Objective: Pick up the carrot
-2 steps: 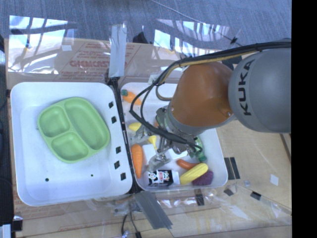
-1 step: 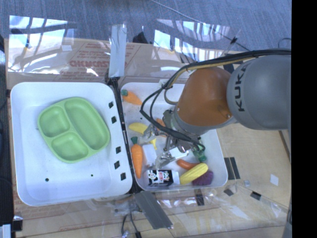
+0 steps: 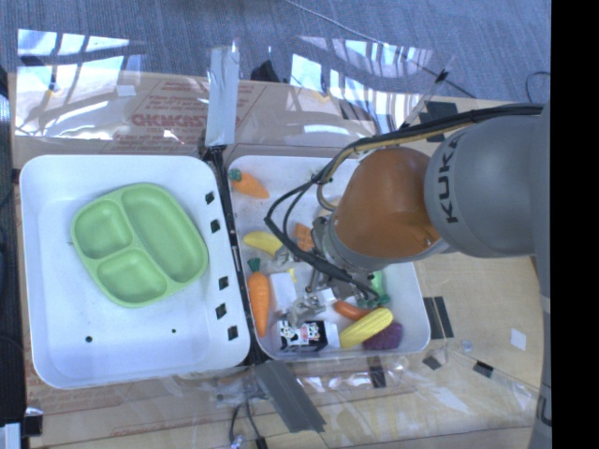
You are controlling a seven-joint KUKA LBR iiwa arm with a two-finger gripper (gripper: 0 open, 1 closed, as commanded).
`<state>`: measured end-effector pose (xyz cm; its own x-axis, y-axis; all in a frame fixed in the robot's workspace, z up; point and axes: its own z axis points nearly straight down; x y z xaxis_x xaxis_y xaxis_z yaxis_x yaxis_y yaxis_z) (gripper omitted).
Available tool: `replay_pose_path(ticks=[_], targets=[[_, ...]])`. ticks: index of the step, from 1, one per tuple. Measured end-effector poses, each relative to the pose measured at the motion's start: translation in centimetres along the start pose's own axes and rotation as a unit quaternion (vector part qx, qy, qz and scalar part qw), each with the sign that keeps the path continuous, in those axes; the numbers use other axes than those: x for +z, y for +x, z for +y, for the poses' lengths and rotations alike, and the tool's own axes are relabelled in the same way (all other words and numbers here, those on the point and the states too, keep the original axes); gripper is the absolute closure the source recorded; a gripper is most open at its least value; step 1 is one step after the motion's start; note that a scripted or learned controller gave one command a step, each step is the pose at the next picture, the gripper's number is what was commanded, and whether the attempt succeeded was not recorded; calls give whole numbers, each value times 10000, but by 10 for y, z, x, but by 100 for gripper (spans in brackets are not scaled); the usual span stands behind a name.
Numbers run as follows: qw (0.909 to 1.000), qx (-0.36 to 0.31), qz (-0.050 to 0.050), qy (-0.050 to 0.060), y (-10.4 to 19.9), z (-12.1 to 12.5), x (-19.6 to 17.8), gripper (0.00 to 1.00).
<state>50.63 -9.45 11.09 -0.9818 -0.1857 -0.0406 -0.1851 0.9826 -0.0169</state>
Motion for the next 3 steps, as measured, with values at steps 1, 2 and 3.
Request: replay_pose_path(ticks=[1,2,3], targets=[[9826,1846,202,-44,-26,-6,19,0],[9168,3986,241,1,-11,-13,20,0],[8816,4715,205,76,-42,-14,20,0]])
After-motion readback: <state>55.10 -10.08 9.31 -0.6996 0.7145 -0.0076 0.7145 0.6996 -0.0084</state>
